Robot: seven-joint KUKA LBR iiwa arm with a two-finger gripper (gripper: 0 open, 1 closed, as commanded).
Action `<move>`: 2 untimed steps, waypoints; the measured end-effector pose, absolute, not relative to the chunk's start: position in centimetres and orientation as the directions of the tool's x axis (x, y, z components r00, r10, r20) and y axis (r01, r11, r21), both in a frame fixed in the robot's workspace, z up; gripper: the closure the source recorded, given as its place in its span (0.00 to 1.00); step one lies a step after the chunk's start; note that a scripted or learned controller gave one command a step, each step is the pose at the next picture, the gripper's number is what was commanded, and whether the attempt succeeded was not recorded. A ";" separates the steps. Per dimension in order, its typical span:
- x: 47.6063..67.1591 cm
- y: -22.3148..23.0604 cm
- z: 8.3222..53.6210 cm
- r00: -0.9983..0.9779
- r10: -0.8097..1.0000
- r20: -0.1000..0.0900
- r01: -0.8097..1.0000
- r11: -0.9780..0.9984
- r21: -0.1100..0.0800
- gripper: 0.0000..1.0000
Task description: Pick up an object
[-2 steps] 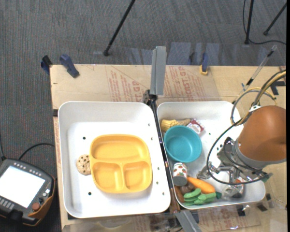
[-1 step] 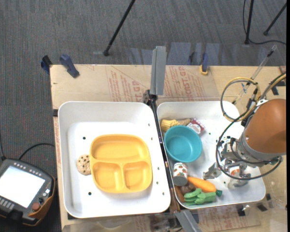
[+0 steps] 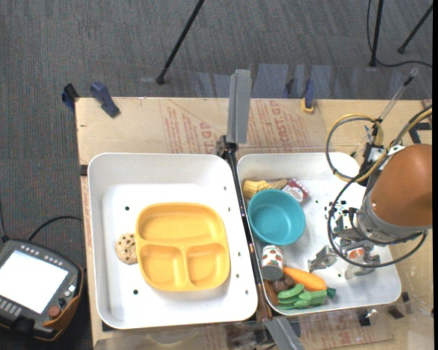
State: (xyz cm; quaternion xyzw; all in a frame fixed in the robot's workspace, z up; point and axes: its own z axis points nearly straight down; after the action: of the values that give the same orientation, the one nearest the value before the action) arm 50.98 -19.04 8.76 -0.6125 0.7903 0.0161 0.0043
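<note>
Pincer (image 3: 341, 256) hangs low over the right bin (image 3: 383, 292), in its near-right part, under the grey wrist and the orange band (image 3: 403, 187). Its metal tips are lost in cables and glare, so I cannot tell whether it stands wide or narrow, and nothing can be seen held in it.

Just to its left and a little nearer lies the carrot (image 3: 304, 277), the closest thing to take. The carrot's long axis runs left to right, tilting slightly toward the near edge at its right end, and that right end points almost at the pincer. By my reading, the coming move turns on this: a short shift left and near, with the closing line set across the carrot, not along it.

Touching the carrot on its near side is a heap of green pea pods (image 3: 301, 297). At the carrot's left end stands a small patterned can (image 3: 272, 258), close against the bin's left wall. Farther back sits the teal bowl (image 3: 277, 216), with a yellow corn piece (image 3: 257, 188) behind it.

Across the divider, the left bin (image 3: 106, 268) carries a yellow tray (image 3: 182, 246) with a cookie (image 3: 126, 248) touching its left edge, both well apart from the pincer.
</note>
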 end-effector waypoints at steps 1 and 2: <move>64.9 -19.1 8.6 -0.331 -0.943 -0.026 -0.944 0.331 0.009 0.00; 62.5 -17.8 9.2 -0.176 -0.984 0.019 -0.984 0.176 -0.012 0.00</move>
State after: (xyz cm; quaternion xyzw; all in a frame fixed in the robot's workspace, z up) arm 62.48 -17.75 9.19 -0.6419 0.7667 -0.0107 -0.0037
